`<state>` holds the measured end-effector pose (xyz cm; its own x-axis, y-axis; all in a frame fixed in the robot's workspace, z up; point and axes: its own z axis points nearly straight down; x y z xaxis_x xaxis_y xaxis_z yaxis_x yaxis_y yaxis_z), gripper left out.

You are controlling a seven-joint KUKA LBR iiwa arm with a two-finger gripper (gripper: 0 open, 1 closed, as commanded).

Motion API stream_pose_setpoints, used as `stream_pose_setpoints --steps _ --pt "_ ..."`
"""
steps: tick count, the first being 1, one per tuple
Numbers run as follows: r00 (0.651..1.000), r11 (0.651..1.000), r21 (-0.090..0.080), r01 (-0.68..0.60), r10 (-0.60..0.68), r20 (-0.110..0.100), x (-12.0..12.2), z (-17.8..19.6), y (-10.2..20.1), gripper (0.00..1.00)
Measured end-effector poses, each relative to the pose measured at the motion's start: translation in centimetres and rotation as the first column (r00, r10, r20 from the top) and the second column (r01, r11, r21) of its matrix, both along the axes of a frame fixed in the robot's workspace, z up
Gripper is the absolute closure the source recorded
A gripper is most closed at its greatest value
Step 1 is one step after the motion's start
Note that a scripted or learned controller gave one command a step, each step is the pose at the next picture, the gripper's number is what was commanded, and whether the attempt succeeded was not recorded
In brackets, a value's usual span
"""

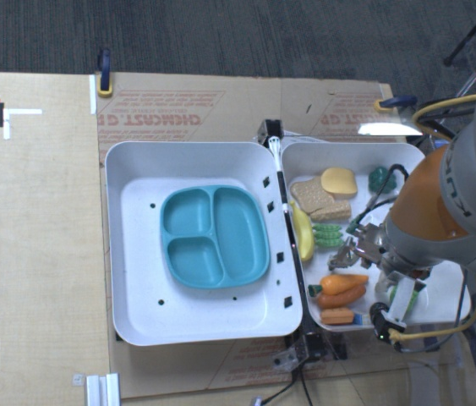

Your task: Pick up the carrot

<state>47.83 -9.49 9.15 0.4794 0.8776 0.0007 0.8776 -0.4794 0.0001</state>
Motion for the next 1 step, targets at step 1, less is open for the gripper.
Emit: stream_pose_setpoints --steps 1 --pt "0.984 0.984 0.001 -0.180 0.180 -0.003 0.01 -0.06 0.33 0.00"
